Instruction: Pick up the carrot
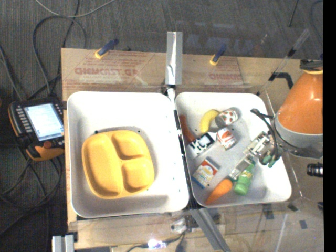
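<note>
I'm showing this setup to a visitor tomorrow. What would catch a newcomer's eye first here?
Probably the big yellow divided tray, alone in the left bin. Next, the arm's orange band at the right edge, above the cluttered right bin. There the gripper sits over a green bottle, with the carrot beside it near the front wall.

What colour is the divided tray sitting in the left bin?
Yellow all over, a plain divided tray with three compartments, seen clearly in the camera view inside the left bin.
</note>
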Motion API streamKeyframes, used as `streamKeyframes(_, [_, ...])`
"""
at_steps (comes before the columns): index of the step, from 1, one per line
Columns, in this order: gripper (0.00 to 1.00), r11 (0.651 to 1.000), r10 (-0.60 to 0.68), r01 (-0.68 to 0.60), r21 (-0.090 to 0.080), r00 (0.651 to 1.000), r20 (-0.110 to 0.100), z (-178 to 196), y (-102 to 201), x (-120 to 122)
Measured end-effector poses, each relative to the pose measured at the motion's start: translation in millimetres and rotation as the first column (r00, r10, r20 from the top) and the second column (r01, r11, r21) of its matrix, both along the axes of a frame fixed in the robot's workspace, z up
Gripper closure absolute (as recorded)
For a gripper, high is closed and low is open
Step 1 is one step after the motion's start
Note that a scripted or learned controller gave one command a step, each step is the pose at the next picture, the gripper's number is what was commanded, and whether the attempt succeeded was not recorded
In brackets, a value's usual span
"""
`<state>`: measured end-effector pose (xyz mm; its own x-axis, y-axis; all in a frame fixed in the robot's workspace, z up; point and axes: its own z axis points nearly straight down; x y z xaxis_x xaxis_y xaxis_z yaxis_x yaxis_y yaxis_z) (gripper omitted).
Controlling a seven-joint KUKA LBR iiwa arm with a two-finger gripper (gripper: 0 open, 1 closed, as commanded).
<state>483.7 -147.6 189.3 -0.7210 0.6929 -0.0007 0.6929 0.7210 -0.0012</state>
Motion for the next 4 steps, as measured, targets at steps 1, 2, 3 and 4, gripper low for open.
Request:
streamKeyframes(1, [0.00, 0.962, 0.271, -0.271, -0.001, 0.962, 0.001, 23, -10, 0])
streamKeyframes(2, [0.00, 0.845, 0.536, -0.536, 0.002, 0.845, 0.000, 8, 30, 1])
streamKeyframes(3, [0.00, 0.754, 0.656, -0.656, -0.001, 0.754, 0.003, 77, 52, 14])
streamKeyframes(4, [0.00, 0.801, 0.599, -0.599, 0.002, 0.801, 0.005, 57, 18, 47])
